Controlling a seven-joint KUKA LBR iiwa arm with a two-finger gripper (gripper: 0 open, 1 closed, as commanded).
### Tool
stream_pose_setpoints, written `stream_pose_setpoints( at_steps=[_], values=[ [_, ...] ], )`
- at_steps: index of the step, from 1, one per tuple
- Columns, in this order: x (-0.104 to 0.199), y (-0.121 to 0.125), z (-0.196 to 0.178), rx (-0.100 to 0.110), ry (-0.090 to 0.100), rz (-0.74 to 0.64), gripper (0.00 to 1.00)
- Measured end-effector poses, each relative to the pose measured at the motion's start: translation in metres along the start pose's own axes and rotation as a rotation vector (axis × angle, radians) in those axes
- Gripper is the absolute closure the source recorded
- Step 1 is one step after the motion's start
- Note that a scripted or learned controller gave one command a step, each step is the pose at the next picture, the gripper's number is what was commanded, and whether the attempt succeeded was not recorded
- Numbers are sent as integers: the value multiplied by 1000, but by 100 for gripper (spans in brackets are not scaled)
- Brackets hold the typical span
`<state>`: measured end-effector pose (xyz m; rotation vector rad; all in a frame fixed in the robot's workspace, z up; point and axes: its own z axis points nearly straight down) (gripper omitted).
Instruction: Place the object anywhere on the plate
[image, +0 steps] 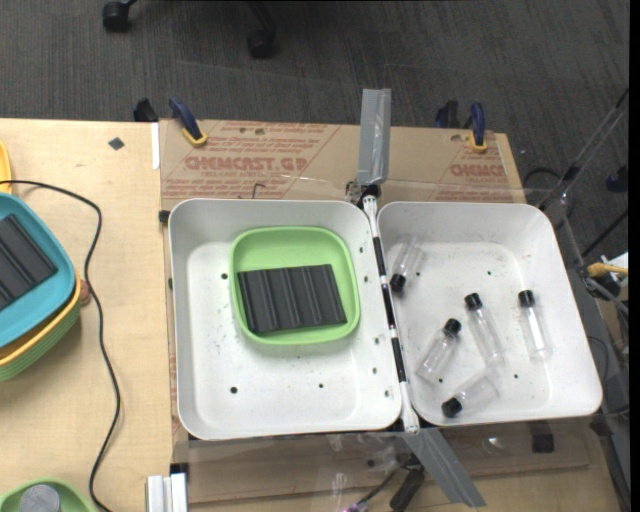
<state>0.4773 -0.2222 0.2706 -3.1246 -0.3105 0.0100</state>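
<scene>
Camera view gave nothing by which to tell whether the gripper was spread or pressed together. Five clear vials with black caps lay in the right bin (500, 250), right of centre in the frame, none of them on the plate. One vial (406, 266) lay near the bin's left wall, its cap pointing toward the lower left. A second vial (484, 328) and a third vial (534, 325) lay near each other at mid-bin, caps toward the top of the frame. A fourth vial (437, 351) lay at a slant just left of the second. The fifth vial (472, 392) lay near the bin's lower edge, its cap at the lower left.

The green plate (292, 241) sat in the upper middle of the left bin (270, 400), at the centre of the frame. A dark ridged mat (295, 298) covered most of its floor. The two bins touched along their shared edge.

Behind the bins lay a sheet of printed cardboard (250, 160), held by a blue clamp (186, 120) at the upper left and another clamp (476, 128) at the upper right. A grey strip of tape (374, 140) ran up from the bins' joint. At the left edge of the frame sat a teal tray (45, 295), and a black cable (103, 330) trailed across the wooden bench (60, 150).
</scene>
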Motion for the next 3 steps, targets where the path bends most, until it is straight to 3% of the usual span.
stream_pose_setpoints(
  at_steps=[1,2,3],
  values=[
    [0,0,-65,-2,2,-6,0],
    [0,0,-45,0,0,-1,0],
    [0,0,-91,-2,1,-6,0]
  ],
)
